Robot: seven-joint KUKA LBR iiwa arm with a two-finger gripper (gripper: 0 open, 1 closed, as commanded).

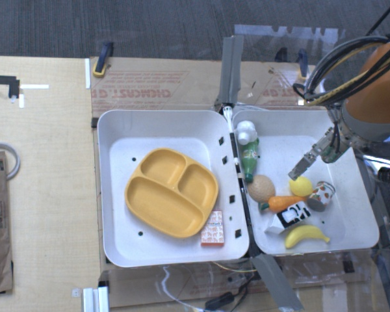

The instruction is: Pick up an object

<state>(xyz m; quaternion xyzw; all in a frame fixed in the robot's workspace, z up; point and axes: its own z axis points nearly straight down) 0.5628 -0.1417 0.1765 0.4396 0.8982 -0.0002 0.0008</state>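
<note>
The 2 white bins are sitting side by side across the middle of the frame: the left bin is holding a yellow divided plate with a small red-and-white box at its lower right, and the right bin is holding the clutter. Nothing is being lifted yet, so the whole pick looks still ahead.

The arm is reaching in from the upper right of the frame, its wrist slanting down and to the left. The gripper is hanging just above a yellow lemon; its fingers are appearing as 1 closed-looking tip, but I cannot tell whether they are together or apart.

Around the lemon, a green bottle, a tan ball, a carrot and a banana are lying close together.
</note>
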